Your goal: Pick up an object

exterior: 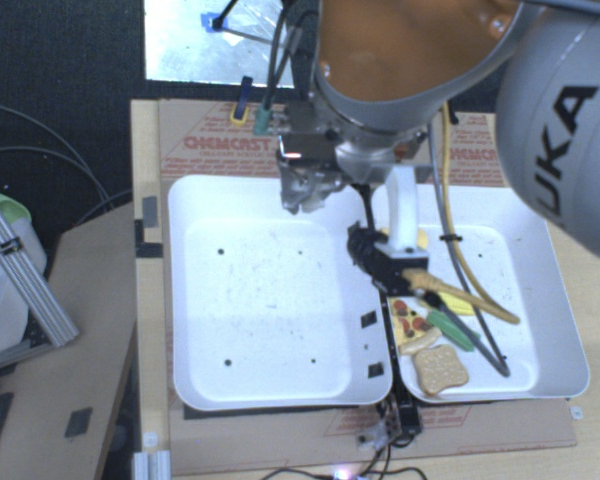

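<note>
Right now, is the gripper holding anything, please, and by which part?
It cannot be told: the gripper hangs over the far edge of the left bin, its tip too blurred to read.

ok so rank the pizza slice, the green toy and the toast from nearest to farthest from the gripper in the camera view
1. pizza slice: left side of the right bin, nearest the gripper, which is over the back of the left bin.
2. green toy: just right of the pizza slice.
3. toast: front edge of the right bin, farthest.
</note>
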